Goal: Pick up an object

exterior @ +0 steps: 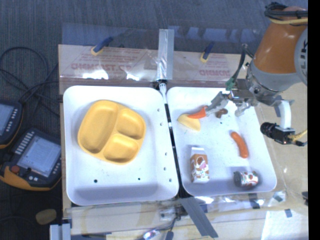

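The jaws of the gripper [228, 105] stand open and hold nothing, low over the far part of the right bin [267, 149]. Between the fingers lies a small brown piece [222, 112], with the orange carrot [198, 113] just to its left. I think the arm should centre on one thing, descend straight, then close.

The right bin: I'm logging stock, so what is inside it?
The right bin holds a yellow wedge, an orange carrot-like piece, a sausage, a small carton and a can. The gripper covers part of a small brown item.
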Motion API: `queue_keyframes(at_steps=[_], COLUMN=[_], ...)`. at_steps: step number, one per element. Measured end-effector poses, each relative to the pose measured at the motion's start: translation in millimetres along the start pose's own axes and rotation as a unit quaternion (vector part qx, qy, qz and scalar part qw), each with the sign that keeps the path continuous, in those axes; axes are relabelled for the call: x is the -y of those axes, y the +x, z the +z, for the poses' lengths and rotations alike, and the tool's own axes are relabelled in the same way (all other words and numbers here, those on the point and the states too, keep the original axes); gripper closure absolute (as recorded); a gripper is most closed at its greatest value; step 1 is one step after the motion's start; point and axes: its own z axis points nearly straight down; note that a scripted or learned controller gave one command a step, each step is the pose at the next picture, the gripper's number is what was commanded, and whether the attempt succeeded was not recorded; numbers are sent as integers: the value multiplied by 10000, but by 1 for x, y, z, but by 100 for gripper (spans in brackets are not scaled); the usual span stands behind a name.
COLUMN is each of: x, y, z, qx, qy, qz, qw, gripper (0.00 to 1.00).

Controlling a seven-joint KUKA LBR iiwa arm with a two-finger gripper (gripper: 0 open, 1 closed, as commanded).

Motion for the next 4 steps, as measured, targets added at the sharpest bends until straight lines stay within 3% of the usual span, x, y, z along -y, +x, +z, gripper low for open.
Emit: queue_keyframes(at_steps=[1,2,3,4], x=[-56,-42,-97,-97], y=[52,-4,2,2], z=[83,135,178,169], qx=[-3,5,3,10], qy=[7,3,66,72], qz=[479,-125,255,247], qw=[9989,9999,9997,9997], gripper=[0,0,0,100])
